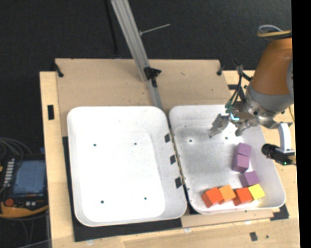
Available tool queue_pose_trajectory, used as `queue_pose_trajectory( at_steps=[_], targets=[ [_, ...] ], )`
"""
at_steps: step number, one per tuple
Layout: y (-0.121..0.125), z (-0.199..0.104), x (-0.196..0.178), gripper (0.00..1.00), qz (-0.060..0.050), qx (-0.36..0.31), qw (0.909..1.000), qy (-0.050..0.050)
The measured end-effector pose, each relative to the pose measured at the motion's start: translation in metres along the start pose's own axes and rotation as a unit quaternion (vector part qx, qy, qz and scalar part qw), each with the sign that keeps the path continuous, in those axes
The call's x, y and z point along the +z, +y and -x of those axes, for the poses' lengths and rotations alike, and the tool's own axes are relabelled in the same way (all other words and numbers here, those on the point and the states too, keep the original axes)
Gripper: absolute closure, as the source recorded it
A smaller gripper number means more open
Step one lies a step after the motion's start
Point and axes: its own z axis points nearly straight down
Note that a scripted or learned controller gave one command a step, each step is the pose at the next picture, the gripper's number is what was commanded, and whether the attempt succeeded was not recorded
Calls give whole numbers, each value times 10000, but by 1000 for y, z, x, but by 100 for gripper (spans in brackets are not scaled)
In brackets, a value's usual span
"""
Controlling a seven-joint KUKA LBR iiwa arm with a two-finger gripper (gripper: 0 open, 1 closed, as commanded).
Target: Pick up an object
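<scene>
In the right bin lie several blocks. A purple block sits mid-right, with a smaller purple block just below it. Along the bin's front edge stand a red-orange block, an orange block, another red-orange block and a yellow block. My gripper hangs over the upper part of the right bin, above and left of the purple block. Its fingers are spread apart and nothing sits between them.
The left bin stands beside the right one. A metal pole slants up from the gap between the bins at the back. A blue device with cables lies off the bench at left.
</scene>
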Motion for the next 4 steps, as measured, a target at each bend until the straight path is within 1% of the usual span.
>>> queue_pose_trajectory(
  at_steps=[1, 2, 3, 4],
  targets=[
    [1, 0, -3, 0, 29, 4, 10000, -2],
    [8, 9, 48, 0, 11, 29, 10000, -17],
    [13, 6, 109, 0, 1, 42, 10000, -18],
    [13, 8, 132, 0, 21, 34, 10000, -23]
  ],
)
